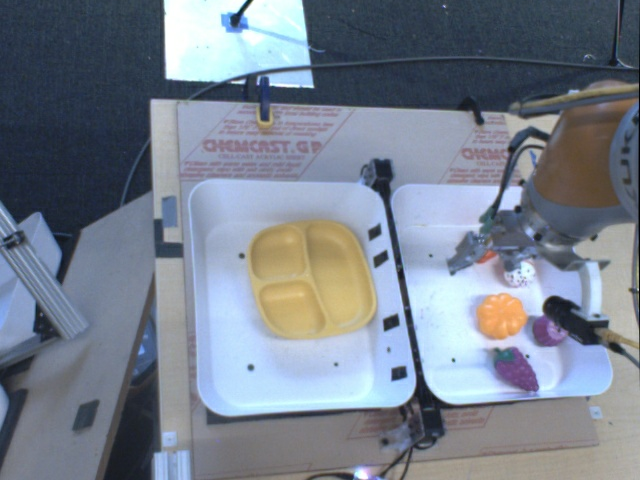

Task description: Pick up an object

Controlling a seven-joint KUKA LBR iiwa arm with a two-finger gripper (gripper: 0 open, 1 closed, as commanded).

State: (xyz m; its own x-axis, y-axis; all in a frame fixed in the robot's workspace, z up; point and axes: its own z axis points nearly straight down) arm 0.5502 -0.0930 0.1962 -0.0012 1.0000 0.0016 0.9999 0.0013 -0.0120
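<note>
Camera view, purple grapes [516, 368] long axis slanting lower-right

Dark carpeted floor [80, 58] spreads across the top and left, with a pale square sheet [236, 26] lying flat on it and a black cable [440, 63] trailing past. The wooden bench [165, 158] sits on top of that, a printed cardboard sheet [330, 138] spread over it. At far left, a lower tan table [95, 308] butts up beside the bench.
</note>
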